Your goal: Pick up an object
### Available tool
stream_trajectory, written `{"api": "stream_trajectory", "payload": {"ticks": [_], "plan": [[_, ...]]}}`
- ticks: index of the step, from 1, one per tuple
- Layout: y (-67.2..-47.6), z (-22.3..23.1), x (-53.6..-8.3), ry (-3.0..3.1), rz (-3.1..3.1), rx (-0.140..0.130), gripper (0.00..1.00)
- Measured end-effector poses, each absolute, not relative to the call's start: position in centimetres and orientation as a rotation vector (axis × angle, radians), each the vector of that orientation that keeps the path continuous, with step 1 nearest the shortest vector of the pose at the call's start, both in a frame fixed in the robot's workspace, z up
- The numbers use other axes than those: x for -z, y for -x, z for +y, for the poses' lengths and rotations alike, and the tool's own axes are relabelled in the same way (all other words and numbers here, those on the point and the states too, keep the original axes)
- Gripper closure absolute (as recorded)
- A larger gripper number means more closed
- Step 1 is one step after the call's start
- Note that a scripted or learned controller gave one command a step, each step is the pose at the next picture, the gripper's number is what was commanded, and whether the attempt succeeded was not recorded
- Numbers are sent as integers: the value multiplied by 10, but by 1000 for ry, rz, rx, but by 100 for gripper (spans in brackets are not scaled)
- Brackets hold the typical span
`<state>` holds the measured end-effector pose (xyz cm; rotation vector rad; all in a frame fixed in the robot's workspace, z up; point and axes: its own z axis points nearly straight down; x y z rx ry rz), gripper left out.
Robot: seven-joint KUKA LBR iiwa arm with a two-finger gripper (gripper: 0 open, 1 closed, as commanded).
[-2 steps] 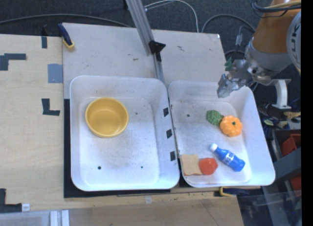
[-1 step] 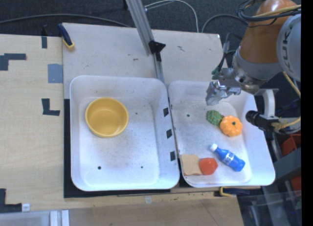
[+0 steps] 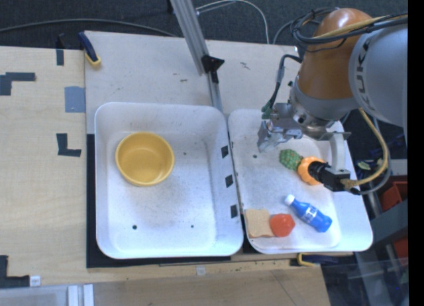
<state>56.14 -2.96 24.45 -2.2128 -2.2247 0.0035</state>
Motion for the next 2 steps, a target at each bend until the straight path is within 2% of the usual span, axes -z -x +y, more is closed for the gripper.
{"api": "stream_trajectory", "payload": {"ticks": [1, 2], "plan": [[-547, 21, -243, 2212, -2226, -2, 100], [-516, 60, -228, 2213, -2224, -6, 100]]}}
